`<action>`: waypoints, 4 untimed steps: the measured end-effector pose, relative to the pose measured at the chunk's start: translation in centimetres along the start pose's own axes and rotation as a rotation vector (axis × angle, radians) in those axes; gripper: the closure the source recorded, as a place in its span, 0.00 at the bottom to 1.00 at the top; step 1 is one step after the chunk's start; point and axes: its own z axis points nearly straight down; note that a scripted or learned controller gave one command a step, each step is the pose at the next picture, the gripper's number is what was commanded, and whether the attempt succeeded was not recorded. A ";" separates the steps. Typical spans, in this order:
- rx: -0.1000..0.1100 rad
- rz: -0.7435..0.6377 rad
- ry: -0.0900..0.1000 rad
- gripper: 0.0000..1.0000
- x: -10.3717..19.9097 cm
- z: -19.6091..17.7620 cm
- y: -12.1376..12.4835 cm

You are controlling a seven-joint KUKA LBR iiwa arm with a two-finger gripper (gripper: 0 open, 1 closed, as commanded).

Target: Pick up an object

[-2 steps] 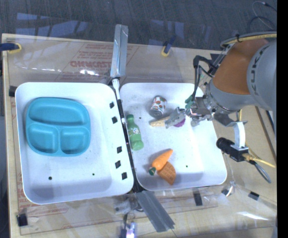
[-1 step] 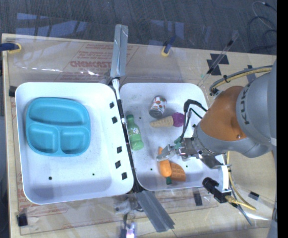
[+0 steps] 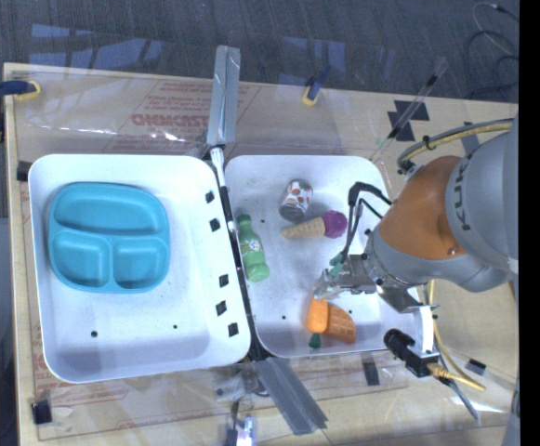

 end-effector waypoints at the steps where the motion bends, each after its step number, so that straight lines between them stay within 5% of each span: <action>1: 0.000 0.000 0.000 0.00 0.0 0.0 0.0; 2: 0.001 -0.047 0.002 0.00 1.7 2.5 -0.2; 3: 0.002 -0.052 0.002 1.00 1.7 1.5 -0.1; 4: -0.002 -0.087 0.001 1.00 6.7 -13.1 -0.2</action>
